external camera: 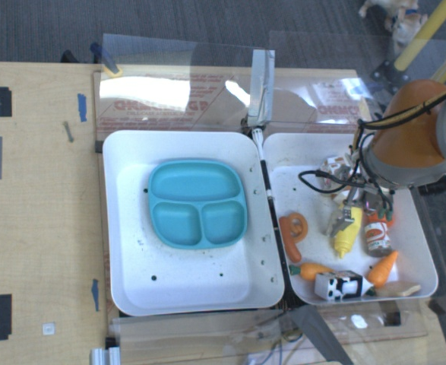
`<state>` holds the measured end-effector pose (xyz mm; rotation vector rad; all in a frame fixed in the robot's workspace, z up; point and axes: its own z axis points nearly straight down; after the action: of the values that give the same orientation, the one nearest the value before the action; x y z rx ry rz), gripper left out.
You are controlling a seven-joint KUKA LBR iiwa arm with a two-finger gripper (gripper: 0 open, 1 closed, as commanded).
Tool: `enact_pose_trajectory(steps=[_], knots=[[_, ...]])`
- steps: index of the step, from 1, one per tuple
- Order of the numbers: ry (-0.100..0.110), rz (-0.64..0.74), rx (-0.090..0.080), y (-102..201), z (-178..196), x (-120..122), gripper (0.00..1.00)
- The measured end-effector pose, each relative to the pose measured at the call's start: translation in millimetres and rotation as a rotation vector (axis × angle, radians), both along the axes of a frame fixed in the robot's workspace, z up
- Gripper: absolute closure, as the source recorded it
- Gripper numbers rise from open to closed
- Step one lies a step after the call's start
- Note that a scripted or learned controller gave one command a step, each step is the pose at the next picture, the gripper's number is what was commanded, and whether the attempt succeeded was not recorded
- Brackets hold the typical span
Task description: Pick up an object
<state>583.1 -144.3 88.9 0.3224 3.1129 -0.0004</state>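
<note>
While the yellow toy (pixel 346 236) is lying near the middle of the right bin (pixel 428 280), the gripper (pixel 349 213) is seen just above its upper end, its opening not being visible clearly, and a blue divided plate (pixel 197 204) is placed in the left bin (pixel 124 204).

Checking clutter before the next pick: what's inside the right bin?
The right bin holds a pretzel, yellow bottle, can, two carrots, and a cow-patterned toy. The arm covers its upper corner.
</note>
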Motion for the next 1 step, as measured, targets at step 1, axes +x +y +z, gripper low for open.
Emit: enact_pose_trajectory(steps=[1], knots=[[-0.014, 0.002, -0.003, 0.2, 14.3, 3.9, 1.0]])
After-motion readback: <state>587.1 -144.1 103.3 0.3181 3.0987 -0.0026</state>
